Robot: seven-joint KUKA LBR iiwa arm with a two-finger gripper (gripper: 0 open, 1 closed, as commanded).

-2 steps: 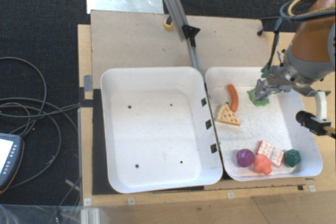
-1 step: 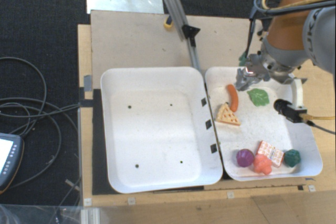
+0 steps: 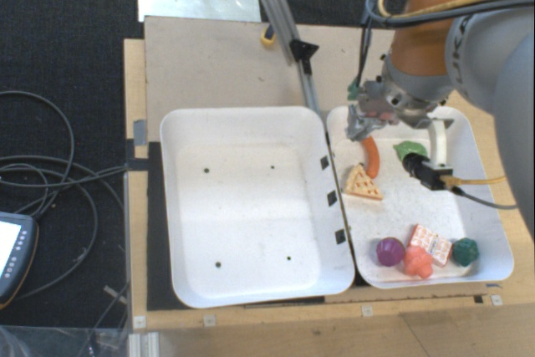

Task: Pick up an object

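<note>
A: Where is the arm (image 3: 468,29)?

B: It reaches in from the right, over the far end of the right bin (image 3: 485,259). The fingers (image 3: 365,128) point down just above the upper tip of an orange carrot-like stick (image 3: 371,157).

A: Are they gripping it?

B: I cannot tell — the wrist hides most of them, and nothing shows plainly between them. The stick looks to lie on the bin floor, slanting toward the near side.

A: What else is in that bin?

B: A tan cheese-like wedge (image 3: 363,183) with holes, just below the stick and near the bin's left wall. A green piece (image 3: 410,150) lies to the right of the stick, beside a black part on the arm. Along the near edge sit a purple ball (image 3: 389,251), a pink-orange lump (image 3: 417,262), a red-and-white block (image 3: 430,242) and a dark green lump (image 3: 465,251) — the block and the pink lump touch.

A: And the other bin?

B: The left bin (image 3: 180,180) sits right beside it on the surface (image 3: 217,63), white, with a few dark dots on its floor.
</note>
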